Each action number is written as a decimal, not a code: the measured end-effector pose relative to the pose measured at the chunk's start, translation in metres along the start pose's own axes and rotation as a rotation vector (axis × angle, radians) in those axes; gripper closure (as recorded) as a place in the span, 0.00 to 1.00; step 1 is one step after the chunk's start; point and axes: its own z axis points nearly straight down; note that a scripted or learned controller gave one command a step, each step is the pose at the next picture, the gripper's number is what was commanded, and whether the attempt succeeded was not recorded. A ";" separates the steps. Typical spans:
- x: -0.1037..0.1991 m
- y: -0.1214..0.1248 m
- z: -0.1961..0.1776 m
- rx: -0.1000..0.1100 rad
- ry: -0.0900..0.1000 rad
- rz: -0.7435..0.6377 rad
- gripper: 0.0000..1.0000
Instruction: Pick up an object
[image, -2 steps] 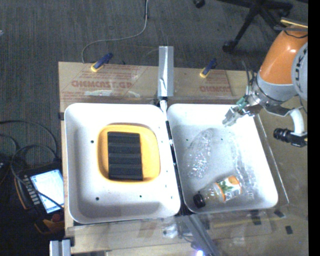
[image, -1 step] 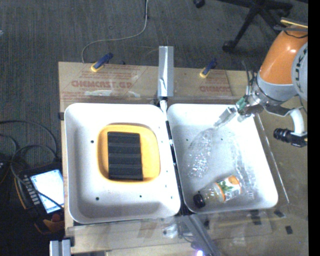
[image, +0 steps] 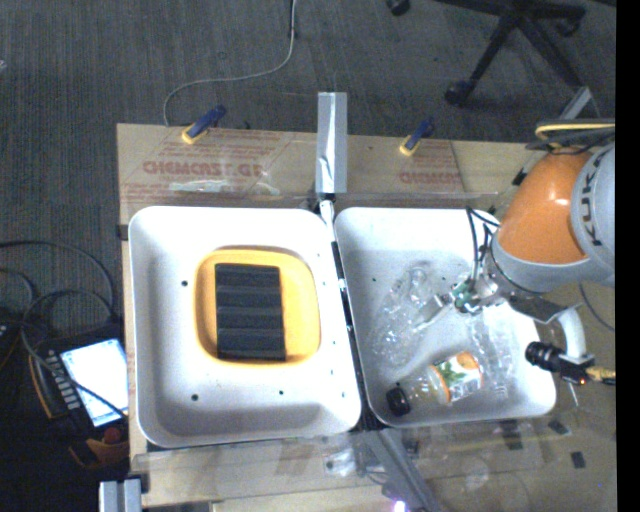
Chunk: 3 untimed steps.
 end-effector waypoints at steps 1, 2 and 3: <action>-0.024 0.076 0.049 -0.009 -0.010 0.003 0.00; -0.067 0.112 0.035 0.023 0.007 0.121 0.00; -0.058 0.049 -0.018 -0.002 -0.004 0.051 0.00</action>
